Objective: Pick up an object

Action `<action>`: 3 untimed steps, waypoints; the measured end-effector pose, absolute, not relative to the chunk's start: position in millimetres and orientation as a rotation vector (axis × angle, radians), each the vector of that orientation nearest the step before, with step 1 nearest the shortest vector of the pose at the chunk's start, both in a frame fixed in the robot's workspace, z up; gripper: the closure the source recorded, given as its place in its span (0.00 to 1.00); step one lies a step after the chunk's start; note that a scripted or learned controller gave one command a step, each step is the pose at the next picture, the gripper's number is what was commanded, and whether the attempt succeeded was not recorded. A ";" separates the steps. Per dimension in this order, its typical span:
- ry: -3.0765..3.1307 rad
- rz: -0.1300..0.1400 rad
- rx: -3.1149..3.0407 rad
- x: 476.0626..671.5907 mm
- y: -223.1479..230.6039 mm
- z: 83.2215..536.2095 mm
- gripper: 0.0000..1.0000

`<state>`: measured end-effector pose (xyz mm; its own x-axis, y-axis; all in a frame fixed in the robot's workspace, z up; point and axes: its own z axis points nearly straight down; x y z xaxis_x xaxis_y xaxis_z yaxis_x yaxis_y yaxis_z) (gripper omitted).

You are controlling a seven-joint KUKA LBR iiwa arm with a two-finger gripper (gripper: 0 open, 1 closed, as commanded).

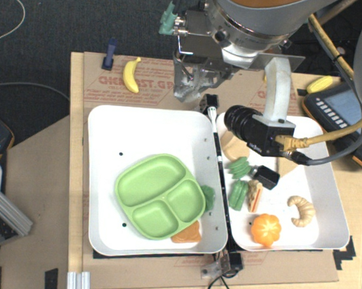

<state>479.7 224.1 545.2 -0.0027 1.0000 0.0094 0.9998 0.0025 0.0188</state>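
Orange [266, 229]: right bin [333, 205], near edge; croissant [302, 210] just beside.
Tray [159, 196]: green, three compartments, left bin [108, 142]; an orange item partly hidden beneath.
Greens [239, 186]: right bin, too small to identify.
Writing: red print on cardboard [77, 134], partly covered, illegible.
Banana [131, 74]: on cardboard, beyond left bin.
Gripper [194, 86]: above far edge of left bin, holding nothing visible; jaw state cannot be told.
Arm: top cut off.

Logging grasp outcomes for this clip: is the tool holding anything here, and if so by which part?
Cannot be told. The tool sits above the far edge of the left bin, its tips blurred; no object shows in it.
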 end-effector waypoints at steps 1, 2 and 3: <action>2.219 -0.019 2.229 506.6 201.3 416.4 1.00; 2.226 -0.009 2.221 505.3 225.6 379.2 1.00; 2.217 -0.017 2.231 536.4 179.9 271.3 1.00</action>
